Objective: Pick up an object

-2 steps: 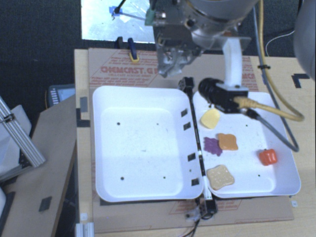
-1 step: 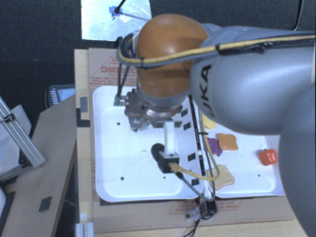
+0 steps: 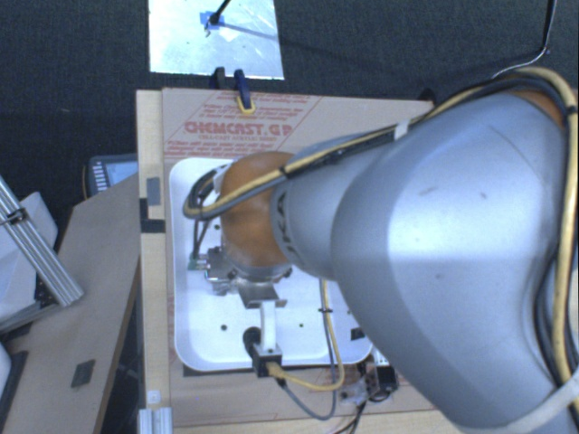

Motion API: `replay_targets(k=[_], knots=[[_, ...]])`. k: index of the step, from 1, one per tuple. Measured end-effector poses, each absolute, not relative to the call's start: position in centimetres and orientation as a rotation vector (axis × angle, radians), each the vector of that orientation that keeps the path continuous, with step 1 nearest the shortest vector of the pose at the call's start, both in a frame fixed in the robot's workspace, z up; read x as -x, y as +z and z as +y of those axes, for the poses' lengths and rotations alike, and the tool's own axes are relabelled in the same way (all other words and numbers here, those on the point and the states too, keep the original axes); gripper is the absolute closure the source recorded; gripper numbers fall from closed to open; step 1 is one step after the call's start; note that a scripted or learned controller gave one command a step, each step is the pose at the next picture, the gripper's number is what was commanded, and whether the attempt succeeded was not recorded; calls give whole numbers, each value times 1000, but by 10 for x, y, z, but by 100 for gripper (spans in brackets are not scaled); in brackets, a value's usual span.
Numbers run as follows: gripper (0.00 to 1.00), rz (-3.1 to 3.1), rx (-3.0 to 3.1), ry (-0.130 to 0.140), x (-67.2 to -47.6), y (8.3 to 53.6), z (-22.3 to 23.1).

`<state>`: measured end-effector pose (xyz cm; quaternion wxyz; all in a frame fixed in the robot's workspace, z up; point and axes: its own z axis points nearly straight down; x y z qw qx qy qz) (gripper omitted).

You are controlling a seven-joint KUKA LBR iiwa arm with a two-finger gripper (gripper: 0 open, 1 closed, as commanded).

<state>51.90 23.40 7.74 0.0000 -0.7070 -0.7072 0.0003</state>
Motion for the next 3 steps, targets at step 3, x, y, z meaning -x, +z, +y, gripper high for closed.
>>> replay_targets(k=[3], knots=[[100, -2218, 2221, -3, -521, 116, 235]])
